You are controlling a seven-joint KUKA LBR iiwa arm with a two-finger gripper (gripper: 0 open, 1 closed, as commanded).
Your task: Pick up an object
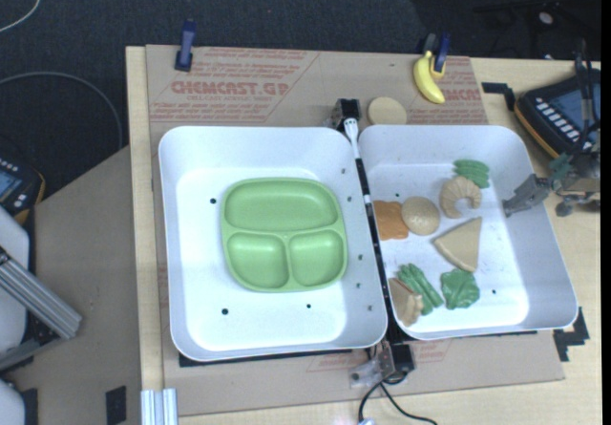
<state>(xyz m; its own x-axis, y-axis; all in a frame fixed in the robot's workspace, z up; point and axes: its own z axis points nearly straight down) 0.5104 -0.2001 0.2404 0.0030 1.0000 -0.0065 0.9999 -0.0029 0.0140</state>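
Wedge (461,244) | tip points upper-right, long axis diagonal | tool (520,199) state: cannot tell

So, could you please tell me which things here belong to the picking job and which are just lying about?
For the job: end effector; croissant; orange block; wedge; green beans.

Lying about: green tray; banana; blue clamp.
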